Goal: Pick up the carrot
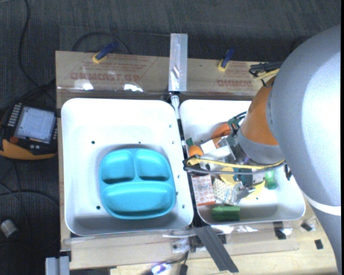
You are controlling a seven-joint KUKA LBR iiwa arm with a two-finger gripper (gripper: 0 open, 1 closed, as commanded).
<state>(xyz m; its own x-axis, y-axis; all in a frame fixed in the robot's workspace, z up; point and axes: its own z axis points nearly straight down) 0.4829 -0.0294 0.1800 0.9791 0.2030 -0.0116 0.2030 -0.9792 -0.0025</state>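
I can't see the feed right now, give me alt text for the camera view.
The grey arm reaches from the right into the right bin, over a clutter of small items including a green object. The left bin holds a blue divided plate.

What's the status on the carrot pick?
End effector low in right bin, fingers hidden. Carrot beside wrist, not visibly gripped. Clutter crowds it; left bin holds blue tray.

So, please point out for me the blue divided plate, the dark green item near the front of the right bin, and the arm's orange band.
blue divided plate (138, 182): camera view, on its central ridge.
dark green item (225, 212): camera view, its middle.
orange band (260, 122): camera view, its visible side.
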